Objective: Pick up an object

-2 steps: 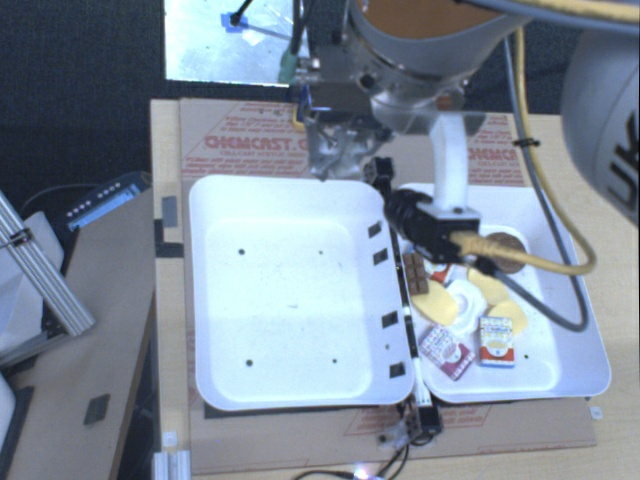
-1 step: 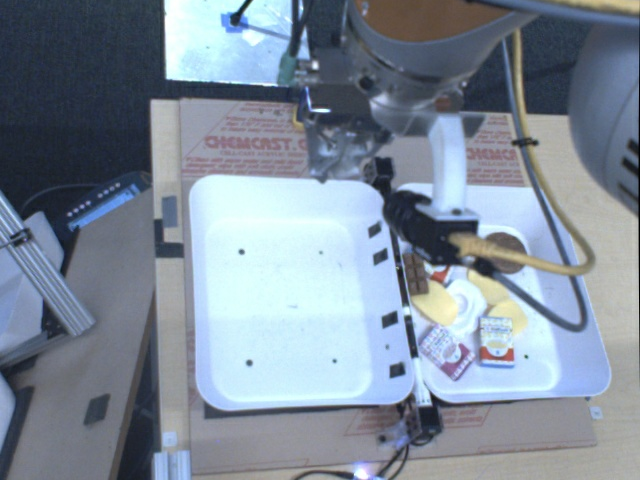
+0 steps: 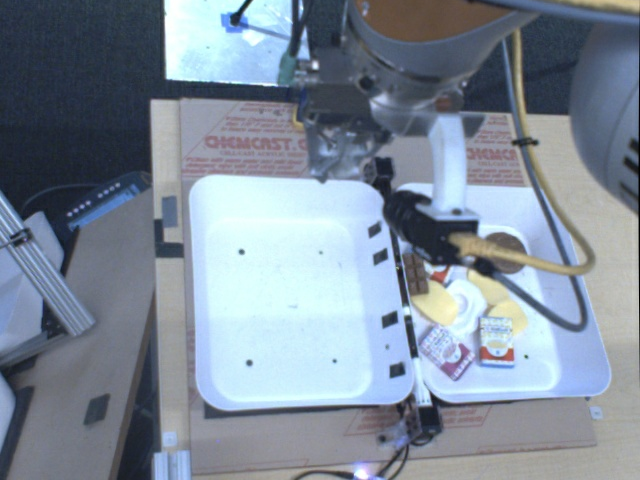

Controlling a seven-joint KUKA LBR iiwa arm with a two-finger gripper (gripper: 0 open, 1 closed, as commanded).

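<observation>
Seen from above at a slant: gripper [image 3: 345, 160] hanging under the grey wrist, over the far rim of the left bin [image 3: 215, 368], near that bin's far right corner. Open or closed: cannot tell, since the metal body hides its lower end. Nothing visibly held. Below and to the right of it, over the divider between the bins, a black fitting [image 3: 420, 226] on a white post [image 3: 448, 163], with a yellow cable [image 3: 540, 266] looping out from it across the right bin [image 3: 585, 373]. All the loose things lying in the right bin, well apart from the gripper and nearer the camera: a red and white packet [image 3: 445, 351] close to the divider, tilted; just beside it on the right, a small orange box [image 3: 497, 341]; behind that, a pale yellow piece [image 3: 506, 313]; a white round piece [image 3: 465, 299] touching another yellow piece [image 3: 436, 306]; a dark brown bar [image 3: 418, 274] next to the divider; a brown round thing [image 3: 504, 249] partly covered by the cable. Bench edge carrying a red-printed sheet [image 3: 240, 138] behind the bins.
</observation>
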